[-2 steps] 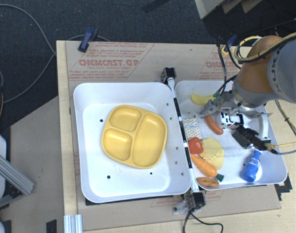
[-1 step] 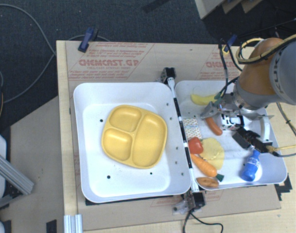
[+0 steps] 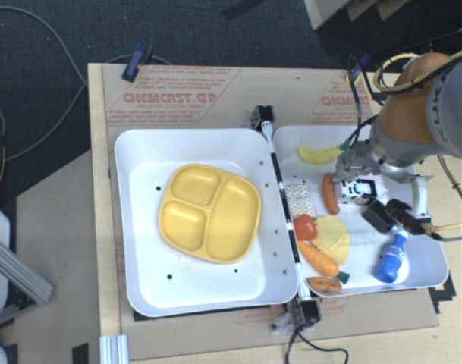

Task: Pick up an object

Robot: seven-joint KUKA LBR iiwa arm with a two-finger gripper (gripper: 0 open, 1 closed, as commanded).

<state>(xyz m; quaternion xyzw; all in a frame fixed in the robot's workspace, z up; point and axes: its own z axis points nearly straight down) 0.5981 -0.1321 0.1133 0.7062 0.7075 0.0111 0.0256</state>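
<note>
My gripper (image 3: pixel 355 186) hangs over the far middle of the right bin (image 3: pixel 432 275), below the grey wrist with its orange band. A red sausage (image 3: pixel 330 193) lies just left of it, and a yellow banana (image 3: pixel 319 155) lies left of it toward the far wall. A blue bottle (image 3: pixel 392 257) lies nearer the front right. Along the bin's left side sit a red pepper (image 3: pixel 304 227), a pale yellow piece (image 3: pixel 334 236), a carrot (image 3: pixel 319 258) and a small brown item (image 3: pixel 325 284). I see nothing held in the gripper.
The left bin (image 3: pixel 139 279) holds a yellow divided plate (image 3: pixel 209 212). A patterned flat pad (image 3: pixel 297 198) lies by the divider between the two bins. A blue clamp (image 3: pixel 135 62) sits at the bench's far left corner.
</note>
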